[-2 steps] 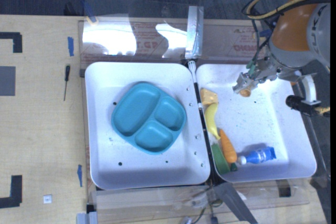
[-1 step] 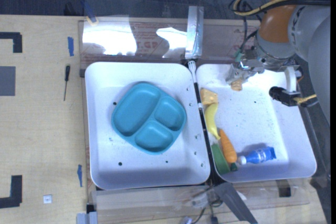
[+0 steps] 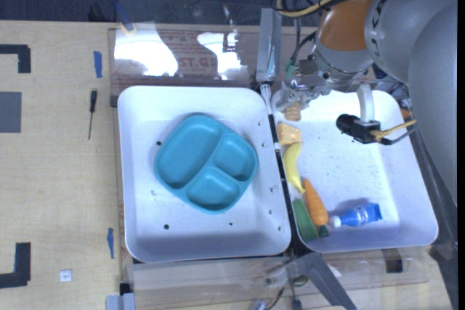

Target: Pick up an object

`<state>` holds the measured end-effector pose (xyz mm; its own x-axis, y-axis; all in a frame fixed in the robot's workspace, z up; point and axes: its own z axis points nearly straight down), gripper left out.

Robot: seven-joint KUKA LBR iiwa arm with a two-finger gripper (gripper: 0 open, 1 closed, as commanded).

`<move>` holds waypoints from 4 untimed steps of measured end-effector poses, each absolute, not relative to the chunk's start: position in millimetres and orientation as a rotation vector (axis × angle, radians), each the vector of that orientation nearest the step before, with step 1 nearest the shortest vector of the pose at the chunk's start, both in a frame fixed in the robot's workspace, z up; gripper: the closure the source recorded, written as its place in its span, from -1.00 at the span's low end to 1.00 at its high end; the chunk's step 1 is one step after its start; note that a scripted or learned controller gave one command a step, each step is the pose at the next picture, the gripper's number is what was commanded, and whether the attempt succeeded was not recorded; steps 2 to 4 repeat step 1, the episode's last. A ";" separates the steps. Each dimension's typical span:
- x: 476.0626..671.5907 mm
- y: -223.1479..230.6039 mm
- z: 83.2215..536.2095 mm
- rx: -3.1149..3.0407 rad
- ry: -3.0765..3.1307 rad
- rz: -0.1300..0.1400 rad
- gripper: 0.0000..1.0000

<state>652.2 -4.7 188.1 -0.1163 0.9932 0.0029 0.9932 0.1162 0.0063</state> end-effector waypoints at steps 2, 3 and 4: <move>666.5 -22.3 190.1 2.032 2.391 0.002 1.00; 666.5 -22.3 190.1 2.032 2.391 0.002 1.00; 666.5 -22.3 190.1 2.032 2.391 0.002 1.00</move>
